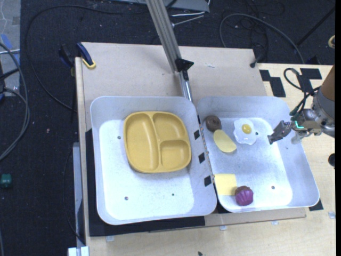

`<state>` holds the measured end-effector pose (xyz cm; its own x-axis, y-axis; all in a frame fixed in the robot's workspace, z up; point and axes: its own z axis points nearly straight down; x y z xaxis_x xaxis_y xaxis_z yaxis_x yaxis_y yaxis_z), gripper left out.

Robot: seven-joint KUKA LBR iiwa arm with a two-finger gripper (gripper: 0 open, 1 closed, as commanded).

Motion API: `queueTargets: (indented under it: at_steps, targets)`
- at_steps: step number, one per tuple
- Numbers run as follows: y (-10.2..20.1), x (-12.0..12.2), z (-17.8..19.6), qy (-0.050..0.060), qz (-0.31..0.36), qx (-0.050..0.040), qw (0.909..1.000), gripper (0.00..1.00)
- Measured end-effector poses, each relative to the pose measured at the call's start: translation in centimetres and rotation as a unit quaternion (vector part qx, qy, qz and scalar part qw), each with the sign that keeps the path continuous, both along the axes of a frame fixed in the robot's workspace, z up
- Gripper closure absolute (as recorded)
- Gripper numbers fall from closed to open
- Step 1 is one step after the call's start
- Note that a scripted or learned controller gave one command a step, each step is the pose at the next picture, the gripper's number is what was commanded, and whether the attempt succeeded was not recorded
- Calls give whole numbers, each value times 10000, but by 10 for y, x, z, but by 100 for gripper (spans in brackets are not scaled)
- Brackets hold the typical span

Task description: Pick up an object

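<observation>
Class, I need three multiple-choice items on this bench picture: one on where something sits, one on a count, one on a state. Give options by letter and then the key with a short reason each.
1. Where does the yellow divided tray lie?
A. in the left bin
B. in the right bin
C. on the bare bench

2. How many small items lie in the right bin?
A. three
B. five
C. seven

3. How does the tool stand?
A. over the left bin
B. at the right bin's right edge, nothing seen between its fingers
C. lifting the tray

Key: 1 A, it rests inside the left bin. 2 B, brown ball, fried egg, yellow oval, yellow block, purple piece. 3 B, it hangs there apart from every item.
</observation>
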<state>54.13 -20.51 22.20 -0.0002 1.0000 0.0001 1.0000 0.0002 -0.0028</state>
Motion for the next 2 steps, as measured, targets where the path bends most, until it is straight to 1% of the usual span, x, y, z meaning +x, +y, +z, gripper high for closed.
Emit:
queueTargets:
  at_steps: [1, 2]
  targets:
    - [0, 1, 1, -13, 3, -4, 10000, 0]
    - [4, 2, -62, 8, 0, 6, 10000, 0]
